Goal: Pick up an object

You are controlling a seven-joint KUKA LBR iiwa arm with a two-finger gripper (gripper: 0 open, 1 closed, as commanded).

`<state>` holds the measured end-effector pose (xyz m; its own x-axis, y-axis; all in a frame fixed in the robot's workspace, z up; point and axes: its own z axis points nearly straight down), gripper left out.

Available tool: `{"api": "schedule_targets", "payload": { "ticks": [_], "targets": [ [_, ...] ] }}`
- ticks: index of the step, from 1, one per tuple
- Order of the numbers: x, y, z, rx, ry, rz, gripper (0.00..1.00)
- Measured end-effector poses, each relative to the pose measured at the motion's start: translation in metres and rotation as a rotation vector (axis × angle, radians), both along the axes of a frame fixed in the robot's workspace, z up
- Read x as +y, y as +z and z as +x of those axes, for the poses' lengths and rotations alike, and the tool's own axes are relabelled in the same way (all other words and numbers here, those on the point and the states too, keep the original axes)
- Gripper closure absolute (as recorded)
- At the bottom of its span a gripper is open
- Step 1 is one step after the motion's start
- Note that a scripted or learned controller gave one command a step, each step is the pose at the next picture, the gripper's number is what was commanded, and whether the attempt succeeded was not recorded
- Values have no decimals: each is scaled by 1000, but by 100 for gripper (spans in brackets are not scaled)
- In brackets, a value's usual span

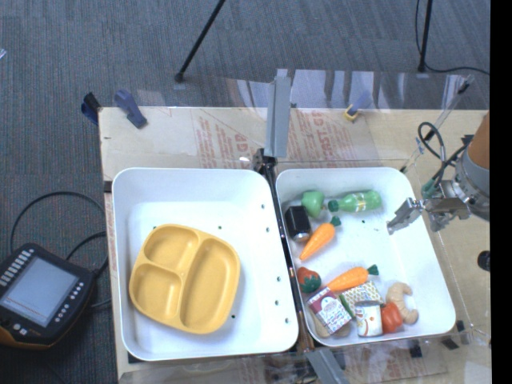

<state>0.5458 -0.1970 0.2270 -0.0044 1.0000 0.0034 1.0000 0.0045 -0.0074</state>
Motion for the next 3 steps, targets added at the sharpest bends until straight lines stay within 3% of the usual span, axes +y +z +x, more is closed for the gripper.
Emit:
{"api": "schedule_targets", "payload": {
  "ticks": [1, 2, 3],
  "targets": [
    [53, -90, 2, 9, 89, 3, 0],
    [63, -139, -70, -2, 71, 3, 0],
    [60, -131, -72, 1, 61, 4, 100]
  ]
}}
